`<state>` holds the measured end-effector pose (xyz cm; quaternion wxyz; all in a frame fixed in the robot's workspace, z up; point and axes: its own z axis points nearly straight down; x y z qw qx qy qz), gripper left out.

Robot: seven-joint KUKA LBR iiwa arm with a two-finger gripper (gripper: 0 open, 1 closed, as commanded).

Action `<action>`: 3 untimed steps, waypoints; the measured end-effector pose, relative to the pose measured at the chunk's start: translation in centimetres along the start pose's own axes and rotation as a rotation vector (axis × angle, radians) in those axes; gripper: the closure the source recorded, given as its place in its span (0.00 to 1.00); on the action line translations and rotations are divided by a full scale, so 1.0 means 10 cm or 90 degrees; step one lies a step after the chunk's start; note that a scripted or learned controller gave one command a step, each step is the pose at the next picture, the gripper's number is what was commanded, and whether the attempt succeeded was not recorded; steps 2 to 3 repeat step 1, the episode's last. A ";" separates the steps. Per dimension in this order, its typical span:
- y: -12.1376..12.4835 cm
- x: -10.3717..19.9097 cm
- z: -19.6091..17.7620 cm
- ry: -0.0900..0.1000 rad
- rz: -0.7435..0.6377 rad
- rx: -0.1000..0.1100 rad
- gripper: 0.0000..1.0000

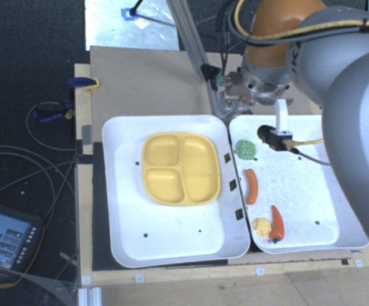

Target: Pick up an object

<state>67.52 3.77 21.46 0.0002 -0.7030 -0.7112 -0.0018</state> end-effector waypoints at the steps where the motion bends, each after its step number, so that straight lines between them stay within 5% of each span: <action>1: -0.02 0.53 -0.17 0.000 0.000 -0.001 1.00; 3: -0.02 0.53 -0.17 0.000 0.000 -0.001 1.00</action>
